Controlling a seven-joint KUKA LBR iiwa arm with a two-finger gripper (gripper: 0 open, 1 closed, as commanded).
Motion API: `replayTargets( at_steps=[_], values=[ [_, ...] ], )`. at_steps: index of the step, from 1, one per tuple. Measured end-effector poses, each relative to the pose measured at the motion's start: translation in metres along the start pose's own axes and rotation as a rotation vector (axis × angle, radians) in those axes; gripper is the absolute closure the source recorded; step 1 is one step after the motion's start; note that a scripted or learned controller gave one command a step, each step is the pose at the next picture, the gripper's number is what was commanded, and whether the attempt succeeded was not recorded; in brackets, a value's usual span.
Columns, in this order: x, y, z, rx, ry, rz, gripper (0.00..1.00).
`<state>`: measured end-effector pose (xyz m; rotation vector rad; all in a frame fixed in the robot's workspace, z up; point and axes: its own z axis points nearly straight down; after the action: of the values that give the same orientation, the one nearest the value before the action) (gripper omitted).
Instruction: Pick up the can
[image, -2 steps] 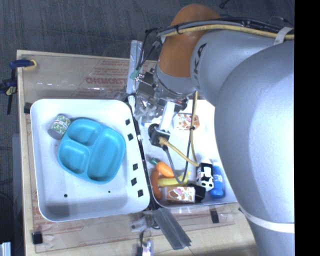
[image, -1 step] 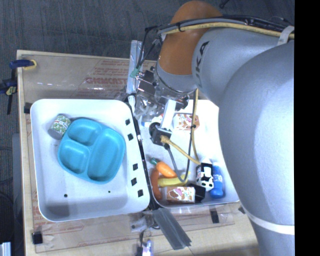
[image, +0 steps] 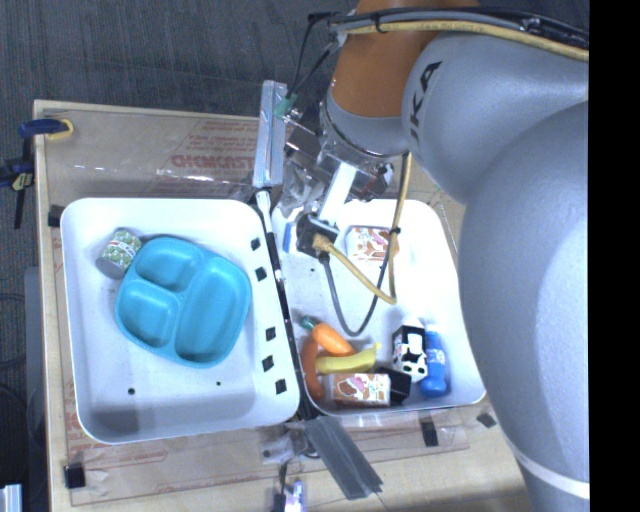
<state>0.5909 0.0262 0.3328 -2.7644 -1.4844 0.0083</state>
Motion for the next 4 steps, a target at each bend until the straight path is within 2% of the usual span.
replayTargets(
  at_steps=[1, 4],
  values=[
    [0.006, 0.018, 0.013, -0.002, 0.001, -0.061, 1.0],
    [0.013, 0.014, -0.011, 0.014, -0.009, -0.098, 1.0]
  ],
)
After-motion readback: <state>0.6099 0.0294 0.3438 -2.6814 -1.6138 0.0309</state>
